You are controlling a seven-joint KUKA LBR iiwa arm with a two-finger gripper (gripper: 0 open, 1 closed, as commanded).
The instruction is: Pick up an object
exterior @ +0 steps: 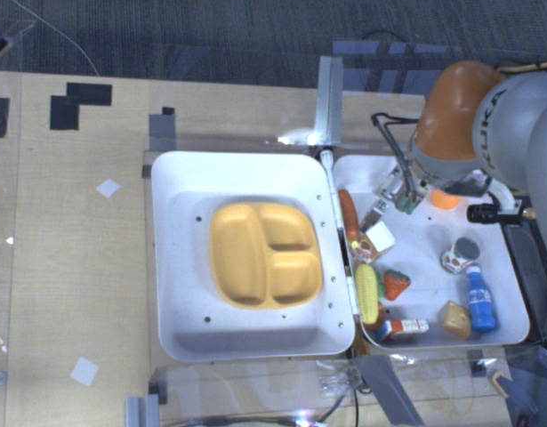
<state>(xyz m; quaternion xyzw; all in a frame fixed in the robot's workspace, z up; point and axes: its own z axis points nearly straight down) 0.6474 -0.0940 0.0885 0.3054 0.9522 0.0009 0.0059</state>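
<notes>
My gripper [390, 208] hangs over the upper left part of the right bin [513, 278], its two fingers spread apart with nothing between them. Its left fingertip [376, 212] is just above a white block [379, 237]; a long red sausage [347, 213] lies to the left along the bin wall. An orange ball [445, 199] sits right of the gripper, partly under the arm. Lower down lie a corn cob [367, 292], a strawberry [396, 283], a small red-capped bottle [406, 329], a tan bread piece [453, 319], a blue bottle [478, 300] and a grey disc [467, 248].
The left bin [180, 265] holds a yellow divided plate [262, 254]. The grey arm with its orange band [458, 105] covers the right bin's upper right corner. A metal post [329, 96] stands behind the wall between the bins.
</notes>
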